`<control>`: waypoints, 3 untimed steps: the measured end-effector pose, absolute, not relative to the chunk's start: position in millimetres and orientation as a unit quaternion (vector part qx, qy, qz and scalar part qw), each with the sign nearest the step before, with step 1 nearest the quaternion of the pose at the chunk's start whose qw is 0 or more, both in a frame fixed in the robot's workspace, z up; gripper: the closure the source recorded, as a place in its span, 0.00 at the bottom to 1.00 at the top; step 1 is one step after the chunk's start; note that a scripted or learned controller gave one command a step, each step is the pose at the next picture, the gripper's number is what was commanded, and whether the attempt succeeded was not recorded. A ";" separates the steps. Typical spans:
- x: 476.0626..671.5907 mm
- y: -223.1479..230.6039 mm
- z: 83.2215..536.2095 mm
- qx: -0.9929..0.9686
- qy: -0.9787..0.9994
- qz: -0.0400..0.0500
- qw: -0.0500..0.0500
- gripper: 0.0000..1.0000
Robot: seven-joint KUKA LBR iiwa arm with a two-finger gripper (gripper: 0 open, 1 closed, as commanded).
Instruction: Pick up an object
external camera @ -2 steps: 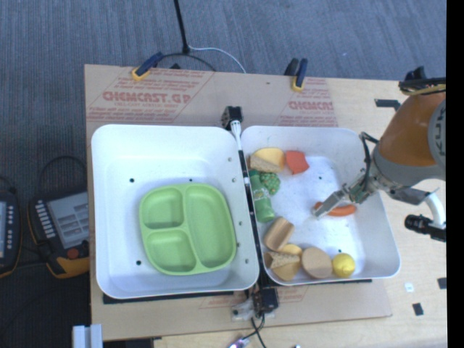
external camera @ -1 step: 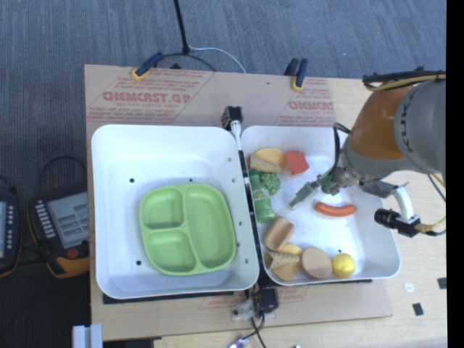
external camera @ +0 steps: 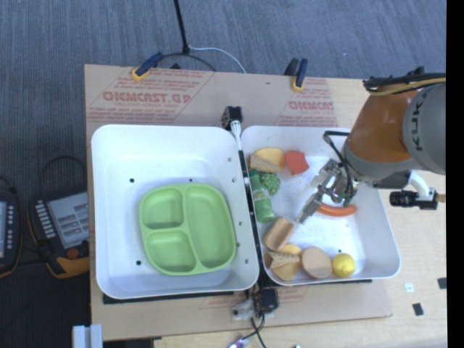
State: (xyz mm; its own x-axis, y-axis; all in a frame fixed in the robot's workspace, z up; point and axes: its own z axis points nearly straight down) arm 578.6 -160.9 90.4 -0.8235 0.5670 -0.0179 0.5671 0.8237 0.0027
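Where the right bin (external camera: 388, 227) keeps bare floor at its middle, the gripper (external camera: 313, 207) hangs with fingers narrowly parted, holding nothing. Food crowds the left wall and near edge; an orange carrot (external camera: 338, 210) lies just beside the gripper, partly hidden by it.

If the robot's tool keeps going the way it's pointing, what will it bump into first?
Probably the tan bread-like piece. The tool slants down-left in the right bin, and that piece lies just beyond its tip. Height above the bin is unclear, so it might touch the bin floor first.
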 end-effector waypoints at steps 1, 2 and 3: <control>581.6 -180.4 89.8 0.166 0.986 0.001 0.006 0.00; 618.8 -223.6 89.4 0.096 0.995 -0.001 0.006 0.00; 622.5 -170.7 89.9 0.049 0.999 -0.001 0.008 0.00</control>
State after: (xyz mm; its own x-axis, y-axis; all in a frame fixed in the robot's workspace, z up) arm 622.5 -170.7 89.9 -0.9950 0.0982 -0.0153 0.0982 0.9952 -0.0022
